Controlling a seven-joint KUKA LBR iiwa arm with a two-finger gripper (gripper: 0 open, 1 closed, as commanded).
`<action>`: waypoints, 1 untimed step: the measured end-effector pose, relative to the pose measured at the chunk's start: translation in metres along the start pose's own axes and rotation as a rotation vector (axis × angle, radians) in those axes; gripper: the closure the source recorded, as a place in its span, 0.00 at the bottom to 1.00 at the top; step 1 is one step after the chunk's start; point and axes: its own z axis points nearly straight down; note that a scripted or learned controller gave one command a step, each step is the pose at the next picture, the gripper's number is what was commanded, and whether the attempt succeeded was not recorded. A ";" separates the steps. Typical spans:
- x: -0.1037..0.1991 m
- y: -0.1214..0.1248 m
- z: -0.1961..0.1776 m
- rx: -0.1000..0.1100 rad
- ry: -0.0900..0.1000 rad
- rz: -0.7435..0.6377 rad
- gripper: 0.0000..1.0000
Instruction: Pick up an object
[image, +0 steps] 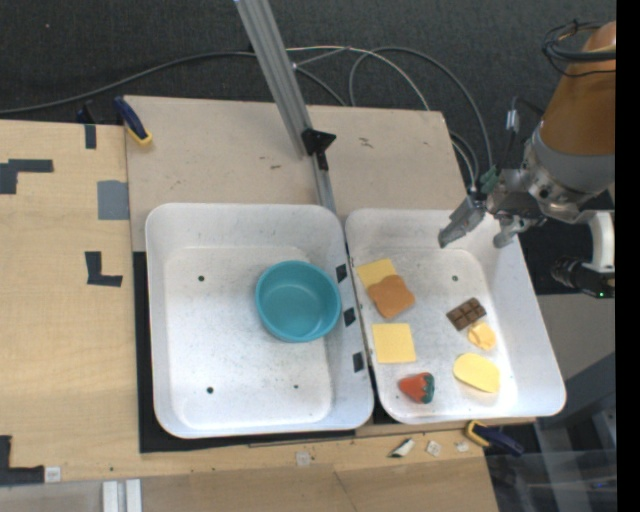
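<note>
My gripper (478, 229) hangs open over the far right corner of the right bin (525, 300), with nothing between its fingers. Below it in that bin lie a brown toast piece (391, 296) on a yellow slice (376, 272), a yellow cheese square (393, 342), a brown chocolate piece (465, 314), a small yellow-orange piece (482, 337), a yellow wedge (477, 373) and a red strawberry (418, 387). A teal bowl (297, 300) stands in the left bin (180, 300).
A grey metal pole (290, 90) slants up from between the bins at the back. Cables loop behind the bench. A blue and yellow clamp (131, 120) sits at the far left corner, another (490, 436) at the front edge.
</note>
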 end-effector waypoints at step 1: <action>0.000 0.000 0.000 0.000 0.000 0.000 0.00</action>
